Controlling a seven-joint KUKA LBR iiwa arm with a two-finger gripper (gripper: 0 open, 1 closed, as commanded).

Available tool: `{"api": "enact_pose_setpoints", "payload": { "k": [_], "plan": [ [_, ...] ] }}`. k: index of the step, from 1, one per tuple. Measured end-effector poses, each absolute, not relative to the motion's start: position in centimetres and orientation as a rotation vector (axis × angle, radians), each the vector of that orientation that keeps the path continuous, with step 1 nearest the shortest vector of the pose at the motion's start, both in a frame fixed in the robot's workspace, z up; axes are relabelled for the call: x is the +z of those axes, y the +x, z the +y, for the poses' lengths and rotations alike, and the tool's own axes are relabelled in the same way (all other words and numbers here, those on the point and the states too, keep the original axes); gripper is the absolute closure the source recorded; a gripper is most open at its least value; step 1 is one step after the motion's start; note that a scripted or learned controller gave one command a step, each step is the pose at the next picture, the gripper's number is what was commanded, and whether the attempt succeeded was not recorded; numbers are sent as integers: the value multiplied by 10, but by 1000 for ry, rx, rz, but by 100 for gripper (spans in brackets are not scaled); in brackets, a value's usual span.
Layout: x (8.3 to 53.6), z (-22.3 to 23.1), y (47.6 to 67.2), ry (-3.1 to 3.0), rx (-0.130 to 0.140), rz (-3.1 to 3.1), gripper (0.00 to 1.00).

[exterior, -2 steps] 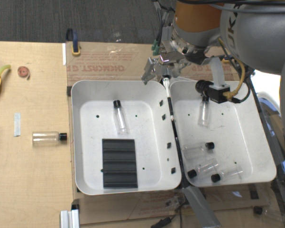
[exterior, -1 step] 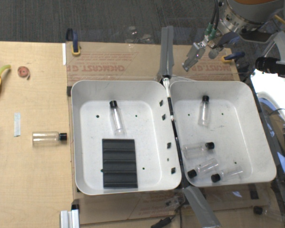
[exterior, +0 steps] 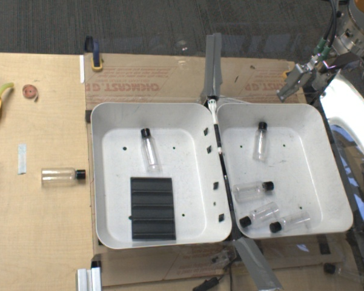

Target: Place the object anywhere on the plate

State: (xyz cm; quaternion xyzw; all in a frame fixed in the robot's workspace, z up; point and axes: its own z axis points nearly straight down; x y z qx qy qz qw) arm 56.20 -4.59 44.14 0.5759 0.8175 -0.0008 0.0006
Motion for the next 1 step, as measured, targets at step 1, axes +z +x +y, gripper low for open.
{"api": "enact_pose_setpoints", "payload": {
  "k": [1],
  "plan": [
    [393,-149,478,1973,-4,2446,0]
  ]
}}
